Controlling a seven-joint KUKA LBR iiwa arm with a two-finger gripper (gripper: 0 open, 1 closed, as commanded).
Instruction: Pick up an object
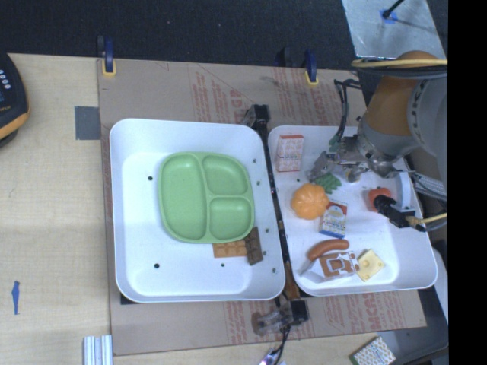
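Note:
The right bin (415, 268) holds several small items: a white-and-red carton (290, 152), an orange fruit (310, 201), a green leafy piece (329, 181), a small blue-and-white box (334, 220), a sausage (327, 248), a brown-and-white packet (337, 265), a yellow cheese wedge (370, 265) and a red piece (379, 197). My gripper (340, 164) hangs low over the upper middle of this bin, just above the green leafy piece and up and to the right of the orange. Nothing visibly sits in it.
The left bin (133, 272) carries a green divided plate (206, 197), with an orange block (228, 250) and a brown block (253, 245) at its lower edge. The arm's grey body (403, 112) covers the right bin's upper right corner. Clamps stand at the bins' seam.

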